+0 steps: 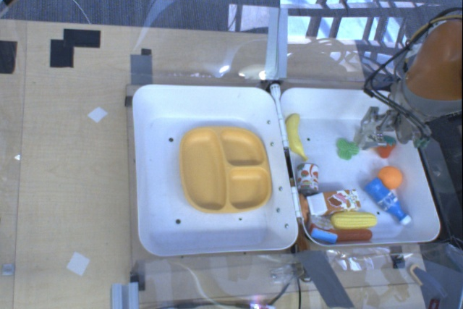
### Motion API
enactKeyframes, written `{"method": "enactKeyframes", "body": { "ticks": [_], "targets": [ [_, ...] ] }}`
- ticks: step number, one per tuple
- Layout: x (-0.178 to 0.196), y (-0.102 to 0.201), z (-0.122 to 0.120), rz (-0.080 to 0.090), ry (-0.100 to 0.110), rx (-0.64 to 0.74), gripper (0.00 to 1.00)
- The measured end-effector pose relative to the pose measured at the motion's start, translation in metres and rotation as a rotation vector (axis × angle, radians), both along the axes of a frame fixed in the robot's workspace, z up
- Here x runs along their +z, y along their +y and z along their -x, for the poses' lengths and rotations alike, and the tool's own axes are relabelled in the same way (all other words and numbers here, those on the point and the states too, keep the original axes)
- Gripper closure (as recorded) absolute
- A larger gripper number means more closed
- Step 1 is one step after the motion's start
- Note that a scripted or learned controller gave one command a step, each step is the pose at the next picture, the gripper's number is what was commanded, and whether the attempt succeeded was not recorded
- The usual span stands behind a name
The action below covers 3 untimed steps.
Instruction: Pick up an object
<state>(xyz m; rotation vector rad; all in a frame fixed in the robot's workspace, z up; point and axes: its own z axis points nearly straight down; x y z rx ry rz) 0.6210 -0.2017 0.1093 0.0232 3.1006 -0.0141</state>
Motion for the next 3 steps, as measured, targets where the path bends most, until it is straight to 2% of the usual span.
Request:
{"method": "enactKeyframes", "body": {
  "ticks": [1,2,3],
  "targets": [
    [-0.001,0.0,0.0,-0.001,0.002,0.001,0.0],
    [0.024,0.006,0.043,-0.015,0.029,-0.31,0.0],
    [0.037,0.007,0.04,-0.015,0.019,-0.305,1.0]
  ]
}}
